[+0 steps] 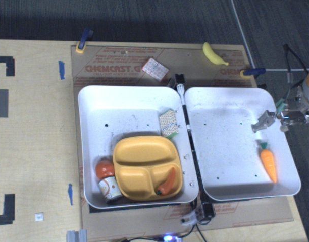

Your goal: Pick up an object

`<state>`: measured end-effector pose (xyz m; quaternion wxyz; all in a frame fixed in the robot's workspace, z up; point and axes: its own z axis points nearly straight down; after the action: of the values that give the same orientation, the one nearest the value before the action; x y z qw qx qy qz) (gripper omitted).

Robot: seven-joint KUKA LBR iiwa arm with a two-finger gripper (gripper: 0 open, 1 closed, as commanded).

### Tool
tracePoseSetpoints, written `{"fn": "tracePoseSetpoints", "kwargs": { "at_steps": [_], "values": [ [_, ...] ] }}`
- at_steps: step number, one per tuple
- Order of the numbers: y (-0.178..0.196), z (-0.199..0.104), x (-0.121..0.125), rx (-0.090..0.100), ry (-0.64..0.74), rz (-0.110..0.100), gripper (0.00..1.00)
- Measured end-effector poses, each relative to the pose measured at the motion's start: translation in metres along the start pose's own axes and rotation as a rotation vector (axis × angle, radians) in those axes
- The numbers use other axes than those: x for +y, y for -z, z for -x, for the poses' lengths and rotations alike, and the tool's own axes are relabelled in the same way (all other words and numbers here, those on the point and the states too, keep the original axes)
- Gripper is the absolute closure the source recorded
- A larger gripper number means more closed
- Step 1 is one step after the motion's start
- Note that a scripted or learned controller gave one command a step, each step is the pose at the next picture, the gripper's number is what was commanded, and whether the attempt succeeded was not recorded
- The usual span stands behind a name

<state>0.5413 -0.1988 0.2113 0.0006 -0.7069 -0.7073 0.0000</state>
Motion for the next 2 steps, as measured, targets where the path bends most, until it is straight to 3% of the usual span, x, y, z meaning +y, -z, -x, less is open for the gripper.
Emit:
{"fn": "tracePoseSetpoints", "kwargs": {
  "at_steps": [1,2],
  "values": [
    [-0.126,-0.016,-0.059,0.000,-0.001,0.002,0.00],
    [-0.115,-0.015,-0.058,-0.003,-0.001,0.008,1.00]
  ]
}}
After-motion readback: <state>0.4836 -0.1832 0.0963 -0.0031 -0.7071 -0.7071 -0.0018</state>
